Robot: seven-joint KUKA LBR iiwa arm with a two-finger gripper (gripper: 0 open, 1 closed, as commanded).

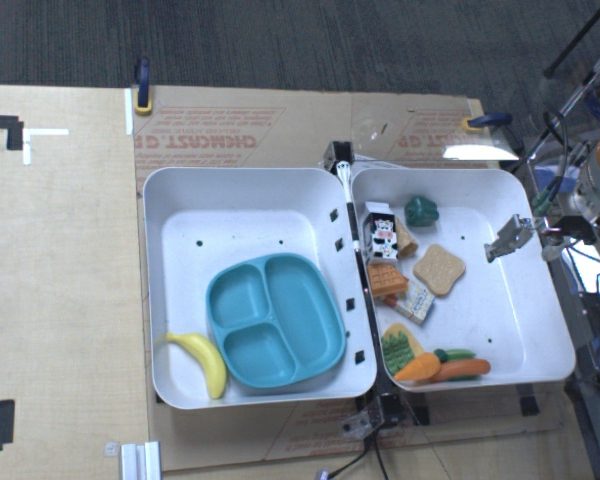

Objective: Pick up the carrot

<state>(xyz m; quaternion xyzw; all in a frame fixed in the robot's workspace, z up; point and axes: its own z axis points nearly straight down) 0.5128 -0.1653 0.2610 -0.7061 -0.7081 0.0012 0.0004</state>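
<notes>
- The gripper (507,236) reaches in from the right edge of the right bin (515,313), hanging over that bin's right side near its upper half; it is a slim grey metal piece slanting down toward the left.
- Whether the jaws are parted or closed I cannot tell; nothing shows between them.
- The carrot (452,369) lies flat along the right bin's near edge, toward its near left corner: a smooth orange taper with a green top (454,354) just beside it.
- An orange, rounded piece (418,368) touches the carrot's left end, resting against a yellow-green flat item (398,346) in the near left corner.
- A round tan cracker (439,268) lies near the middle of the right bin, well apart from the carrot.
- A dark green lumpy piece (421,210) sits near the far edge.
- A small white carton (382,233) with dark markings stands along the left wall, with a waffle-textured orange piece (386,280) below it.
- In the left bin (180,208) a glossy teal divided plate (275,320) has three compartments; a smooth yellow banana (204,360) curves at the near left corner.
</notes>
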